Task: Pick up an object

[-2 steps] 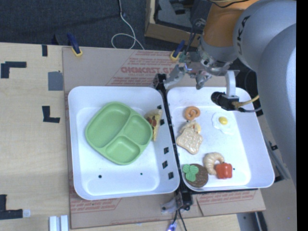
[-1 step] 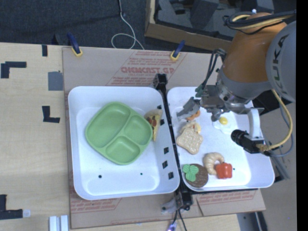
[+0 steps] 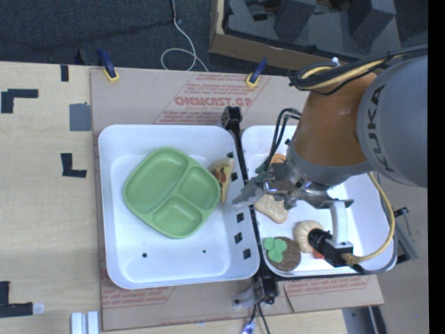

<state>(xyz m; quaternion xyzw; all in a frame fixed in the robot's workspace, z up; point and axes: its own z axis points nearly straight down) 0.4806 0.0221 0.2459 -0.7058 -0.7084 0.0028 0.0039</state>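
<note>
Item: brown round cookie with green leaf marking (image 3: pixel 281 252), near front edge of the right bin (image 3: pixel 381 207), lying flat; round, so no long axis to record.

Item: pale round pastry (image 3: pixel 304 229), just beside the cookie on its right, touching a red-and-black piece at my wrist hardware.

Item: tan flat biscuit-like piece (image 3: pixel 272 209), mid bin, long axis running on a diagonal from upper left to lower right; it lies directly under my end effector (image 3: pixel 272 188).

Item: my end effector, low over the right bin's left half; my own wrist hides the tips, so I cannot tell whether they stand apart or together.

Item: left bin (image 3: pixel 111 186), holding a green divided plate (image 3: pixel 172 192), tilted diagonally.

Item: small yellow-and-red toy (image 3: pixel 222 174), against the left bin's right wall, beside the plate.

Item: desk (image 3: pixel 42 207), beneath both bins.
</note>
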